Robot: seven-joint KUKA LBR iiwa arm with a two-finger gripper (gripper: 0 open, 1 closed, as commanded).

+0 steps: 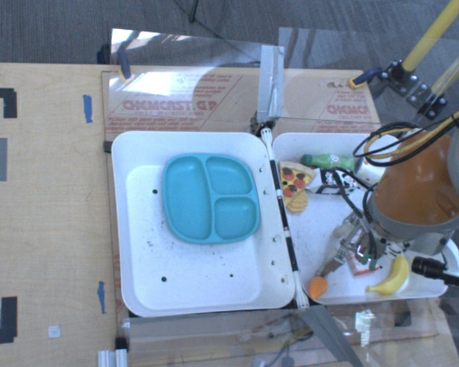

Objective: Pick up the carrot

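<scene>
Small orange carrot at right white bin's front-left corner; yellow banana and pizza slice nearby. Hand just above carrot, grip state indiscernible.

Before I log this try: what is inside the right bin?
The right bin holds a pizza slice, a green bottle, a banana and the carrot near its front corner. The arm covers part of the floor.
</scene>
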